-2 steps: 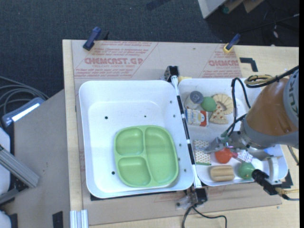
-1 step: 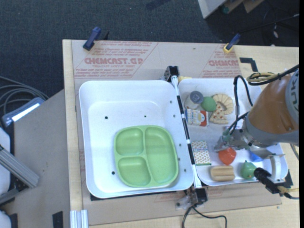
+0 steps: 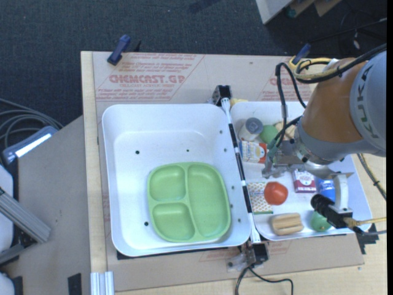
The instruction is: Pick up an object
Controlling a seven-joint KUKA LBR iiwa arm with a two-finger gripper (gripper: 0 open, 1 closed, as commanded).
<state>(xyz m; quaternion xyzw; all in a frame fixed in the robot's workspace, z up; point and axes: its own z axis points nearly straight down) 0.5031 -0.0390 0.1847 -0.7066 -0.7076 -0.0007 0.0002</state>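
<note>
Left bin (image 3: 123, 134): shallow, white, holding a light green divided plate (image 3: 186, 200) with three compartments, lying flat toward the bin's near right corner. Plate sits alone there.

Bench board (image 3: 147, 72) behind the bins carries red printed lettering, readable as "CHEMCAST GP" with smaller lines above and below too fine to make out. A blue clamp (image 3: 118, 50) grips the board's far left corner.

Right bin (image 3: 362, 204): crowded with small items. Far side: a grey round-topped piece (image 3: 252, 126) beside a green rounded piece (image 3: 270, 132). Below these, a small white carton (image 3: 252, 150) with red and orange printing, text illegible. Toward the near side: a red tomato-like ball (image 3: 276, 193), round, glossy, sitting free on the bin floor. Nearer still, a tan bread-roll shape (image 3: 287, 224). A small red-and-white packet (image 3: 304, 181), a blue item (image 3: 326, 189) and a green ball (image 3: 319, 221) lie further right.

Gripper (image 3: 277, 166): lowered into the right bin, just above and beside the red ball, close to the white carton. Cannot tell how its fingers stand; the metal wrist body hides them. Nothing seen held.

Arm (image 3: 334, 112): orange band and grey housing, black cables looped over it; partial letters "KU" on the grey shell.
</note>
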